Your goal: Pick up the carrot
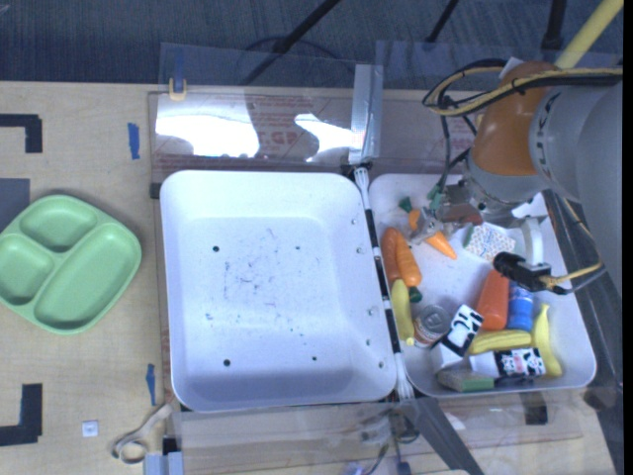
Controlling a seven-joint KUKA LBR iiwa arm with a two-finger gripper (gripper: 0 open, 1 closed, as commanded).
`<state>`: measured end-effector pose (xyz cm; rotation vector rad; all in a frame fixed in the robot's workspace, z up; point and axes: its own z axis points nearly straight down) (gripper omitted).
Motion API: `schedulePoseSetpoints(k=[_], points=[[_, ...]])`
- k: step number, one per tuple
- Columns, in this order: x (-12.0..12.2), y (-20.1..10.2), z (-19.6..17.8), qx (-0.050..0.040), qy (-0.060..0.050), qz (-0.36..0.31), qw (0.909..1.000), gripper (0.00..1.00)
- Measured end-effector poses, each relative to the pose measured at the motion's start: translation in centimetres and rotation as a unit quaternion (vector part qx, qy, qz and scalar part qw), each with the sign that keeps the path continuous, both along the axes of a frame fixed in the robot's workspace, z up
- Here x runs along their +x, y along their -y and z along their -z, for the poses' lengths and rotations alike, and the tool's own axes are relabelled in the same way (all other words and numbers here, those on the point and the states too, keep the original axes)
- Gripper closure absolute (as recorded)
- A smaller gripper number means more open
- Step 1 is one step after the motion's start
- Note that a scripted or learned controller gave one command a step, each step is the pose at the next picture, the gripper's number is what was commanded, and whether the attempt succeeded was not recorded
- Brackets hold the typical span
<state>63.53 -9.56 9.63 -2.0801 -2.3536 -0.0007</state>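
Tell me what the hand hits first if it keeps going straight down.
Probably the small carrot, lying just below the hand in the right bin. Depth is hard to judge from this slanted view.

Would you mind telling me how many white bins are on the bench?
2. The left bin sits mid-bench, beside the green divided plate. The right bin touches it along the shared edge and holds the carrot among other items.

Fixed overhead slant onto both bins (pixel 262 191)
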Motion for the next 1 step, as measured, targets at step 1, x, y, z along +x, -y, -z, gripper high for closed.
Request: schedulePoseSetpoints(k=[1], points=[[-1.38, -0.71, -8.89, -0.0009, 0.002, -0.124, 0.9923, 1.00]])
